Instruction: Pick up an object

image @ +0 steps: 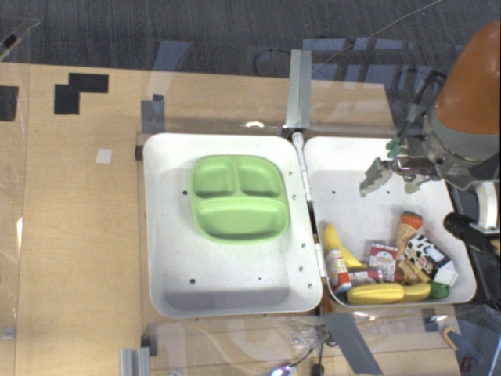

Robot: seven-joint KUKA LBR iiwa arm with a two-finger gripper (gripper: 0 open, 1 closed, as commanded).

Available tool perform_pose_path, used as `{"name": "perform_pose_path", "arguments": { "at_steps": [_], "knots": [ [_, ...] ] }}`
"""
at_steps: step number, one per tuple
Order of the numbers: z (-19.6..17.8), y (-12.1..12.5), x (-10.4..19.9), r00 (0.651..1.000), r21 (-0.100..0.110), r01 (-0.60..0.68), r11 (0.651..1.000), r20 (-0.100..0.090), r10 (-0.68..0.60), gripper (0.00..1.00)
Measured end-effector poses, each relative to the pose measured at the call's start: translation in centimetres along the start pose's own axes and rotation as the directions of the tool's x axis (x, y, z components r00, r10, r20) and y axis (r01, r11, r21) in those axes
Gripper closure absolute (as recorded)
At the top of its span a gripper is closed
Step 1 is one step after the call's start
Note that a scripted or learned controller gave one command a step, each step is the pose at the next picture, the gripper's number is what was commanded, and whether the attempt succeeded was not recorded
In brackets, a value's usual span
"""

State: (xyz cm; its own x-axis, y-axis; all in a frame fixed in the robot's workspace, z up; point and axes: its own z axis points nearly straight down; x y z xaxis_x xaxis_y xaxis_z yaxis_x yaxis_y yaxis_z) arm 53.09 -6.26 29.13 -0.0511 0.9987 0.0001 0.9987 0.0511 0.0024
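The grey two-finger claw [395, 175] hangs with fingers spread and nothing between them, over the bare upper part of the right shallow white bin [337, 163]; the heap of small toy foods [387, 269] lies below it, apart, in the bin's near corner.

We see two white bins side by side on bench. Left bin [168, 288] holds green divided plate [238, 197], lying flat near its centre. Right bin [344, 163] holds toy food heaped at its 5 o'clock corner: banana [333, 242], corn cob [377, 293], small red box [383, 260], carrot [409, 233], black-and-white carton [425, 254]. Arm enters from 3 o'clock; gripper [395, 175] hangs above right bin's bare 1 o'clock area, fingers spread, nothing between them, well apart from heap.
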Motion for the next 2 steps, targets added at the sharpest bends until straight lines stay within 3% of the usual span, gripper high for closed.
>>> {"name": "perform_pose_path", "arguments": {
  "at_steps": [1,2],
  "knots": [
    [9.7,-4.6,0.2,0.992,0.006,0.128,0.992,-0.002,-0.128,0.00],
    [17.3,-3.2,-1.8,0.963,0.000,0.270,0.963,0.000,-0.270,0.00]
  ]
}}
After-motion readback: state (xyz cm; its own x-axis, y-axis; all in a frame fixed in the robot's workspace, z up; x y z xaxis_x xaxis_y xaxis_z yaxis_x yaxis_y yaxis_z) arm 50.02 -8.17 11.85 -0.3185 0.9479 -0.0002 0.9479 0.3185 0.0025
